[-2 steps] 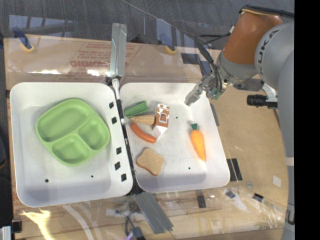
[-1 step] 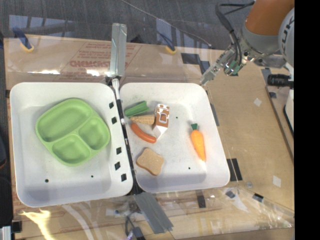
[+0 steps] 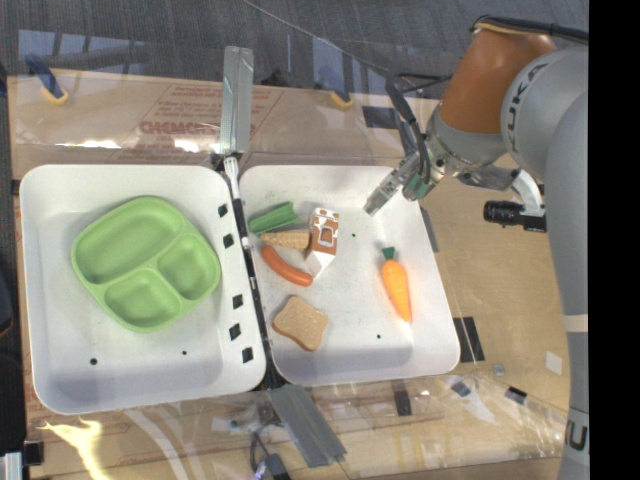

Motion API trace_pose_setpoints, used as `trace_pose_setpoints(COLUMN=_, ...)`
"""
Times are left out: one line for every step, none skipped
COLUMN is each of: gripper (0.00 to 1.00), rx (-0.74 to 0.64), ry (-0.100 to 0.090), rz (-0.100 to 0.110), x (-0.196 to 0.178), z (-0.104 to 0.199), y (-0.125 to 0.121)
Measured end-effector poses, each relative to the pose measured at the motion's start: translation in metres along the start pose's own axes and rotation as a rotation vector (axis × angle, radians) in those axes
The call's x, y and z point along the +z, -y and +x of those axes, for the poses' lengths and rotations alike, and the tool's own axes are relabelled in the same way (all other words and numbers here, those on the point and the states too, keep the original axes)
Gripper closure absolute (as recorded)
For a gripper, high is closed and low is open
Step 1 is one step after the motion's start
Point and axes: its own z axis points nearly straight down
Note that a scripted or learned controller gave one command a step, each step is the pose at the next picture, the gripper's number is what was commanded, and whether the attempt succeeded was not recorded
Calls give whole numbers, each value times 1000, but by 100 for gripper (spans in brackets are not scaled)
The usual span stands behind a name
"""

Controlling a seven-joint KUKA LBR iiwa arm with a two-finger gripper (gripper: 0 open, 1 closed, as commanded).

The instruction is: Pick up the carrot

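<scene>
An orange carrot [image 3: 397,286] with a green top lies in the right bin [image 3: 430,353], near its right wall, pointing toward the front. My gripper [image 3: 383,196] hangs over the bin's back right part, up and slightly left of the carrot, clearly apart from it. Nothing shows between its fingers.
In the right bin's left half lie a green bean pod [image 3: 271,216], a hot dog sausage [image 3: 287,266], a small milk carton [image 3: 323,235] and a toast slice [image 3: 300,323]. The left bin [image 3: 60,368] holds a green divided plate [image 3: 146,262].
</scene>
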Motion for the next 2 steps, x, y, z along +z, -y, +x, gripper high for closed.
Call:
trace_pose_setpoints(gripper=100, rx=133, ry=10, rz=-8, x=-59, z=-4, y=6)
trace_pose_setpoints(gripper=100, rx=195, ry=0, rz=0, x=15, z=-17, y=-10)
